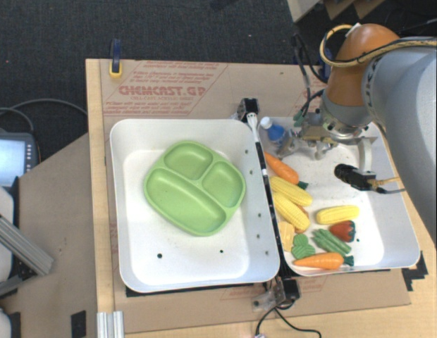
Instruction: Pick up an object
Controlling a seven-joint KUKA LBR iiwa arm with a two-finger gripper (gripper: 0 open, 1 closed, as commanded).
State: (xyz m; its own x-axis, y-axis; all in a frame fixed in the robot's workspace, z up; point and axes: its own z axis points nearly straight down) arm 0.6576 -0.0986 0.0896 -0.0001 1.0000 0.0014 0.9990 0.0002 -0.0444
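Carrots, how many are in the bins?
2, both in the right bin: one carrot by the divider near the top, another carrot at the front edge. Others may be hidden.

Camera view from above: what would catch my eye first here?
The green divided plate sits alone in the left bin. The right bin holds bright toy food: yellow corn cobs, carrots and green pieces. The grey arm's orange band hangs above that bin's far end.

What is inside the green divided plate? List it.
The green divided plate in the left bin shows three bare compartments with nothing in them. Whatever lies beneath the plate is covered.
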